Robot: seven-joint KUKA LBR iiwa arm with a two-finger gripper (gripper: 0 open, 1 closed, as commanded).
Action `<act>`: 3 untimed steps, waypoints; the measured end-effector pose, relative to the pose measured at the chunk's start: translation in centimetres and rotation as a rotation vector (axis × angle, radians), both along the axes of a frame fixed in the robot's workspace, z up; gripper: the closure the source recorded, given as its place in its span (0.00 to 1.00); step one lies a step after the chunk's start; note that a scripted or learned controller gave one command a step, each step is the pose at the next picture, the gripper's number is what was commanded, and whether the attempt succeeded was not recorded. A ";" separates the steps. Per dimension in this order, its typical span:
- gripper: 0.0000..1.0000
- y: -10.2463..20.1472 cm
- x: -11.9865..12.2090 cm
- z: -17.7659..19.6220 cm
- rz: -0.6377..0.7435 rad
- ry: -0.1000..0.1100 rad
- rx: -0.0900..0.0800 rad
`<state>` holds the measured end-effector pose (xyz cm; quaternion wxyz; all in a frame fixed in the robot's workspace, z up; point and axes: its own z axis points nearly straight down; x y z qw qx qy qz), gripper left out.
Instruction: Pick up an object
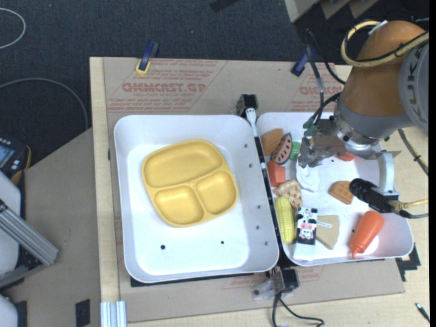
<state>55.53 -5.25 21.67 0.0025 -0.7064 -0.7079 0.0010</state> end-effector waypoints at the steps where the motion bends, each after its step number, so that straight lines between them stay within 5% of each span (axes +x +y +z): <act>1: 1.00 -0.7 0.7 1.5 -0.002 -0.008 -0.003; 3: 1.00 -0.9 -0.1 -0.3 -0.003 0.000 -0.001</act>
